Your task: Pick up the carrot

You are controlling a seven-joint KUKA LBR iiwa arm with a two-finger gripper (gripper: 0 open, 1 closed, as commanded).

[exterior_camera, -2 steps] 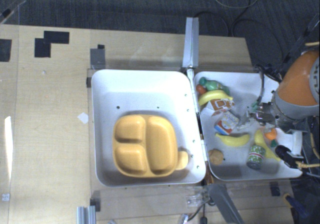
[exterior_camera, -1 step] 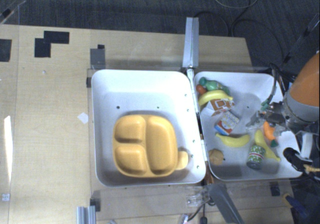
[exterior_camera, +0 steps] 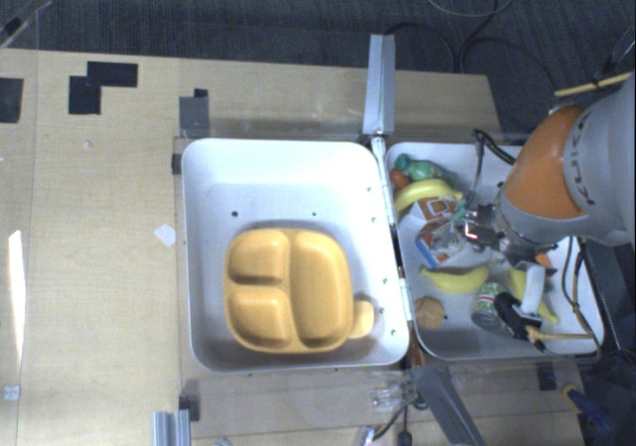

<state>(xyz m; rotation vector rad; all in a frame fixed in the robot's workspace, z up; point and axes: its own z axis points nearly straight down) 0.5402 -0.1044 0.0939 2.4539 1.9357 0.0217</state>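
Camera view looks down on a pale wooden tabletop (exterior_camera: 89, 235) carrying two white bins. The left bin (exterior_camera: 209, 186) holds a yellow divided tray (exterior_camera: 290, 287) toward its 6 o'clock side. The right bin (exterior_camera: 586, 310) is crowded: a banana (exterior_camera: 455, 279) near the middle, another yellow fruit (exterior_camera: 417, 194) toward 11 o'clock, a green item (exterior_camera: 422, 171) at 12 o'clock, a brown round thing (exterior_camera: 429, 312) at 7 o'clock. The grey arm with its orange band (exterior_camera: 542, 176) enters from 3 o'clock, and the hand (exterior_camera: 467, 230) hangs low over the bin's centre; whether it is apart or together cannot be told. A small orange piece, possibly the carrot (exterior_camera: 543, 259), lies at 3 o'clock, mostly hidden under the arm.
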